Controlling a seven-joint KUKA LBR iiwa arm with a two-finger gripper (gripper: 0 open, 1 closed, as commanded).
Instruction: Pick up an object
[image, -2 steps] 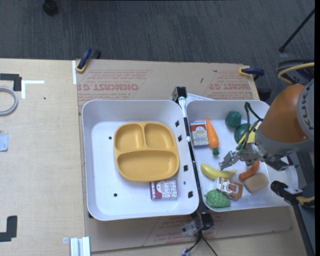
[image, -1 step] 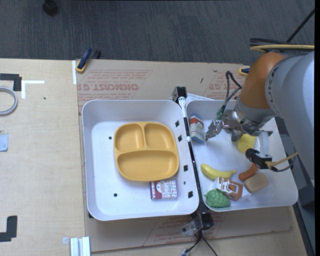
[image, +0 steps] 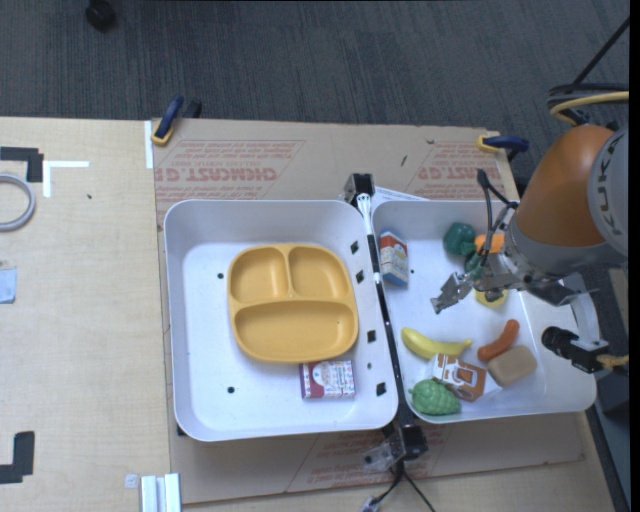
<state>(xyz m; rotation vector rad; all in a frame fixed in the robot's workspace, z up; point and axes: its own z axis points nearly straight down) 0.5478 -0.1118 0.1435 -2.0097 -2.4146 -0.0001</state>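
Note:
My gripper (image: 452, 292) hangs over the middle of the right bin (image: 560, 405), reaching in from the right. Just behind it lie a small yellow object (image: 491, 296) and a green ball (image: 459, 238). A white carton with red and blue print (image: 393, 258) stands to its left by the divider. Below it lie a banana (image: 435, 345), a red sausage (image: 498, 340), a tan bread piece (image: 512, 367), a small orange-and-white box (image: 463, 377) and a leafy green vegetable (image: 436, 397). I see nothing held in the gripper.
The left bin (image: 190, 330) holds a yellow divided plate (image: 293, 302) and a small red-and-white packet (image: 328, 379) in front of it. The grey arm with its orange band (image: 570, 200) fills the space right of the right bin. Cardboard (image: 240, 165) lies under both bins.

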